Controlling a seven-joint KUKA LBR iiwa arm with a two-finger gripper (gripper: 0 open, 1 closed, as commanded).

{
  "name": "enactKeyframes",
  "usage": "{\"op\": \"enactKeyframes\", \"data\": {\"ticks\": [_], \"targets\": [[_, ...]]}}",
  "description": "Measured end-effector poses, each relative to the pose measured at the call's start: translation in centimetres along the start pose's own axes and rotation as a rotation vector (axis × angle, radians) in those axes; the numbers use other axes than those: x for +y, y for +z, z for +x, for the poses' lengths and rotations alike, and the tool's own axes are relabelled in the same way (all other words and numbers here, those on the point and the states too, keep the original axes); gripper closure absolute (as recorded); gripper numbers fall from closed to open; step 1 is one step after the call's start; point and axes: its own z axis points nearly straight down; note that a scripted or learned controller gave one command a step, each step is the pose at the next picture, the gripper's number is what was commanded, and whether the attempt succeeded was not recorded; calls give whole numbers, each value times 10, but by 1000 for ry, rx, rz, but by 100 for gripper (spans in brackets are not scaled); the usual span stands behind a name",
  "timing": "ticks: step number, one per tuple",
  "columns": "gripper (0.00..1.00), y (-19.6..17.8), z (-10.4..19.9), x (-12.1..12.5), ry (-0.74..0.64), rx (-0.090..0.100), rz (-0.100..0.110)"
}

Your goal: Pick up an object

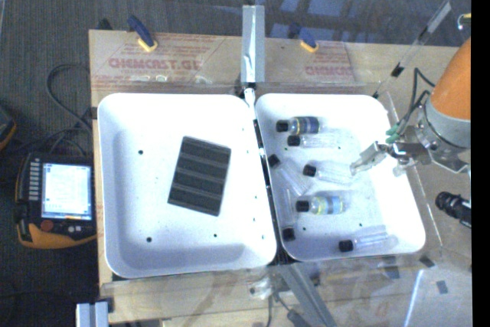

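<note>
The right bin (pixel 398 237) holds several small clear vials with black caps. One vial (pixel 304 124) with a dark label lies near the back, and another (pixel 322 204) with a blue-yellow label lies in the middle. A clear vial (pixel 328 173) lies just left of my gripper (pixel 369 159), which hangs over the right part of this bin on the grey arm with its orange band (pixel 457 84). Nothing shows in the gripper. A dark ribbed rectangular block (pixel 200 175) lies flat in the left bin (pixel 115 241).
More clear vials lie along the right bin's left wall (pixel 286 181) and near its front edge (pixel 367 243). A metal post (pixel 253 50) stands behind the wall shared by the bins. A handheld pendant (pixel 57 199) lies off the bench to the left.
</note>
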Motion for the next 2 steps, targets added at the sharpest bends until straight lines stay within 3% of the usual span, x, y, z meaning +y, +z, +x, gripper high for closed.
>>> {"op": "enactKeyframes", "data": {"ticks": [1,2], "targets": [[0,73,24,20,-89,0,1],[0,139,1,83,-173,-7,-16]]}}
